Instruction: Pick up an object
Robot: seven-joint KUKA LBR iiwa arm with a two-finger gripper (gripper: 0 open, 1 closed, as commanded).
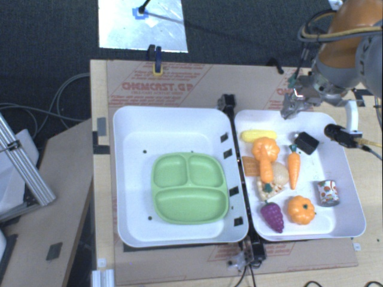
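one tool [291,109] blurred above right bin's [353,178] far rim, arm cropped

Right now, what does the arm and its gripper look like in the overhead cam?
The grey KUKA arm enters at the view's upper right, with a rounded orange band on top. Looping cables in dark and pale sheathing run beside it. The small grey metallic gripper hangs below the wrist; detail there is too blurred to make out markings.

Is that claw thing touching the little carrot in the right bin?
Apart. The camera view shows the claw up at the right bin's far edge, while the carrot lies further into the bin, with bare white floor between them.
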